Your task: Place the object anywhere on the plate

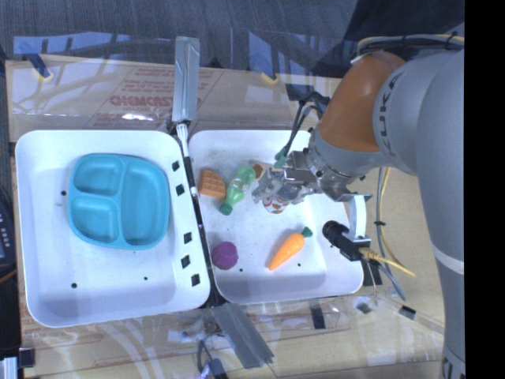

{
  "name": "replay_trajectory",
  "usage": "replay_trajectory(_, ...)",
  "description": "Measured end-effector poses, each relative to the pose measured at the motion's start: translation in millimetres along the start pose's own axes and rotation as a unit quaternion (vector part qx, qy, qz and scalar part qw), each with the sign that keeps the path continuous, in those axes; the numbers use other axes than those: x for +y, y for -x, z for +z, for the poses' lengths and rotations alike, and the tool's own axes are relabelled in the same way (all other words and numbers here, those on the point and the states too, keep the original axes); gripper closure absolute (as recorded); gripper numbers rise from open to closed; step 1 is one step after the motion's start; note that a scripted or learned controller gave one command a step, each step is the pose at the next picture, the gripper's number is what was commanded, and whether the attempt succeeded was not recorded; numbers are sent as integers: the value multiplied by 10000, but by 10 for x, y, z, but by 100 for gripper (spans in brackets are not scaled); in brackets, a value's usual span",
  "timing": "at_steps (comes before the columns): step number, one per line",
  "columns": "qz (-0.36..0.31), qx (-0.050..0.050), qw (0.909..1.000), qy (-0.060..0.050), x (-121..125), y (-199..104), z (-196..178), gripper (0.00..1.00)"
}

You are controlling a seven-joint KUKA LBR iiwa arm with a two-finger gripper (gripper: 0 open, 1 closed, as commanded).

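Starting at the left, we see the blue plate lying in the left bin; it has compartments and nothing rests on it, so the task is not yet done. Across the divider, the right bin carries the loose items: a tan waffle-like piece near the divider, a green bottle lying tilted just beside it, a purple ball-like object toward the near wall, and an orange carrot well apart from the bottle. Further right, the gripper hangs low over the middle of this bin, with a small pale and reddish thing right at its tip, near the bottle's end. We cannot tell whether the fingers are open or closed, nor whether that small thing is between them or merely below them. We judge the step in hand to be the pick, and that small thing is most likely the object meant. To do it well, we would want the grasp centred on one item alone, clear of the bottle beside it, then a straight lift high enough to pass the two bin walls before travelling left. Any compartment of the plate will serve, so a low, gentle release matters more than exact aim.
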State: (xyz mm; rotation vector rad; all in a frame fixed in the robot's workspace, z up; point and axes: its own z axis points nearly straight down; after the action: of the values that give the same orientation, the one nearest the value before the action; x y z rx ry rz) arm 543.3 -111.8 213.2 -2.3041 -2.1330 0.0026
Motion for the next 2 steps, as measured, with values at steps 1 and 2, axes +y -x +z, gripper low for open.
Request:
replay_trajectory(1,-100,0,9999,-24,166,-705,231,100)
replay_trajectory(2,-1352,1,9908,-26,32,-1616,228,100)
